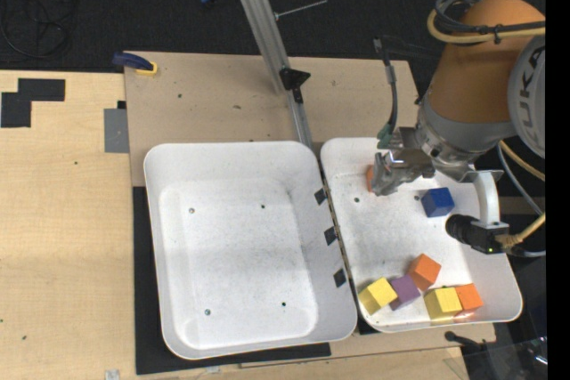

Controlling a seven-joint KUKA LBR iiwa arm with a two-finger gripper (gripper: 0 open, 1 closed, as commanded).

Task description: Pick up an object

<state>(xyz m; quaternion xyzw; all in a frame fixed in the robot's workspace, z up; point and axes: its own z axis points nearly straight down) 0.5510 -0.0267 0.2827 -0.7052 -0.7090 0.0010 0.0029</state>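
Blocks to pick up all lie in the right bin. The left bin is the biggest thing and touches the right bin's left side. The grey and orange arm comes in over the right bin's far right corner. A long metal bar leans up from the bench behind the right bin's far left corner. The gripper hangs low over the far part of the right bin, and I cannot tell if it is open or closed. A blue block sits just right of it. A small orange piece shows at its left side. Near the right bin's front wall sit a yellow block, a purple block, an orange block, a second yellow block and a second orange block.
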